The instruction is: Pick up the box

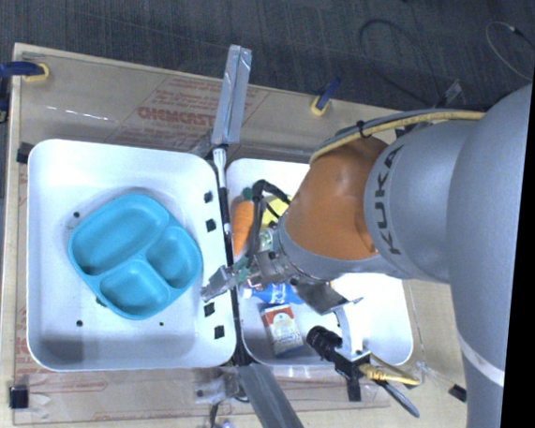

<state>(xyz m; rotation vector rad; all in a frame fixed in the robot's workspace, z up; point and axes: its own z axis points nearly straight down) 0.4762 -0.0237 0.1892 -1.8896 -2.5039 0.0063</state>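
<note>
The box lies near the right bin's front edge, below the gripper; I cannot tell its state.

Two white bins are seen, the left one holding a turquoise divided tray; a red, white and blue printed box and an orange item are shown beneath a grey, orange-banded arm
</note>
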